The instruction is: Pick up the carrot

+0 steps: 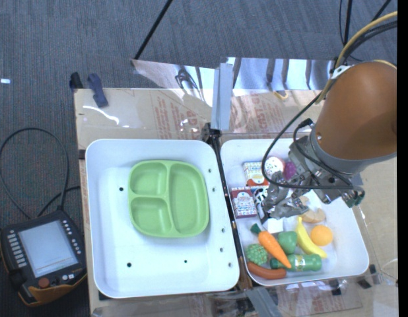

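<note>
The carrot (272, 244) is orange with a green top and lies slanted in the front part of the right bin (357, 243), among other toy food. My gripper (285, 207) hangs just above and behind it, over the middle of that bin, under the big orange wrist band. It is apart from the carrot, and I see nothing of the carrot between its parts.
Around the carrot lie a banana (307, 238), an orange (321, 235), a green bottle (303, 263), a red sausage (267, 271) and small boxes (243, 201). The left bin (105, 177) holds a green divided plate (169, 198). A teach pendant (42, 251) sits at the left.
</note>
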Controlling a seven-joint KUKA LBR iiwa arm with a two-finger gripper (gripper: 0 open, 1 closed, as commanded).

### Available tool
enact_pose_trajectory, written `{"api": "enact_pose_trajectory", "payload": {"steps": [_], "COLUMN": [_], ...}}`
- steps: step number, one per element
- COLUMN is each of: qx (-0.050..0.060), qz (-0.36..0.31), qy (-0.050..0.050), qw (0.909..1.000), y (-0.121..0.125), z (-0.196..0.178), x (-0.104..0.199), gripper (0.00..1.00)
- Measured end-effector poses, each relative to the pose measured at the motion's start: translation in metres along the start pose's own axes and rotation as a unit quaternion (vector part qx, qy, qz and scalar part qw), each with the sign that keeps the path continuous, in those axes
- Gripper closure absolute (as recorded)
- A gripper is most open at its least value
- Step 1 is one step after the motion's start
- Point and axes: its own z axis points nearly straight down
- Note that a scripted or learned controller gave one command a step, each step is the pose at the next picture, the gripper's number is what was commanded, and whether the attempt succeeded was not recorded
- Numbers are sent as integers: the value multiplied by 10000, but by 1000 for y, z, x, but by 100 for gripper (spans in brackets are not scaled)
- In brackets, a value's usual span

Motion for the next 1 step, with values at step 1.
{"api": "enact_pose_trajectory", "payload": {"steps": [1], "qx": [107], "qz": [1333], "qy": [-104], "qw": [9910], "y": [57], "z": [-108], "x": [-51], "gripper": [0]}}
